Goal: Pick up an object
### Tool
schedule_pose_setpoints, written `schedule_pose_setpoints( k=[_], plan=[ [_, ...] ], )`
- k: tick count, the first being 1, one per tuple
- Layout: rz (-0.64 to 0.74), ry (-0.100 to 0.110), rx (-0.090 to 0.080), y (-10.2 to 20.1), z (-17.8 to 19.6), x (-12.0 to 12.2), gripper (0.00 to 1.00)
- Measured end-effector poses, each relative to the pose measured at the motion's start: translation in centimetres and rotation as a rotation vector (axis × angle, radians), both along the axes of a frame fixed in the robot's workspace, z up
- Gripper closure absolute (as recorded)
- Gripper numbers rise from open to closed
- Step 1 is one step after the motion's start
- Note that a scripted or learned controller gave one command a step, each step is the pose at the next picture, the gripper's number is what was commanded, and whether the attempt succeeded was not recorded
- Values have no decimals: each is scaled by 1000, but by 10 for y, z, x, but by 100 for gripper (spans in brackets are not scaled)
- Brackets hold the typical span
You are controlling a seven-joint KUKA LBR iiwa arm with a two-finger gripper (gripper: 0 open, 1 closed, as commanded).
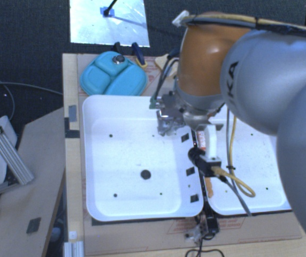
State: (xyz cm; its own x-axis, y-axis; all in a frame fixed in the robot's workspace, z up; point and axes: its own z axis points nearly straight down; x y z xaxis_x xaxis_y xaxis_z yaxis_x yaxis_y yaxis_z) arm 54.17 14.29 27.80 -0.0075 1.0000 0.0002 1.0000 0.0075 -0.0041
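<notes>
A grey KUKA arm, its orange band large in the foreground, reaches in from the right of the camera view and hangs its tool over the far right corner of the white bin on the view's left. The tool sits low and close to the bin's floor, just inside the wall that divides the two bins. It is seen from above and partly masked by the wrist, so it cannot be told whether it is released or clenched, or whether it has anything in its grasp.

A small dark disc lies flat on the floor of the same bin, near its middle and toward the near side, well apart from the tool. Smaller dark specks dot the floor around it.

The second white bin stands just beside the first on the table, much of it hidden beneath the arm. A yellow cable loops down from the wrist across that bin's near corner.

Behind the bins, at the table's far edge, rests a light blue moulded container, touching or nearly touching the left-hand bin's rim. A shiny silver sheet lies beyond it on the dark floor. Aluminium rails lean at the view's left edge.
</notes>
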Motion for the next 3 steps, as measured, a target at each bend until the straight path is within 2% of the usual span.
schedule_pose_setpoints(
  k=[1,2,3],
  plan=[
    [-8,2,-3,-1,-105,33,100],
    [-2,-10,1,10,-137,106,100],
    [-9,-7,0,-16,-196,128,100]
  ],
)
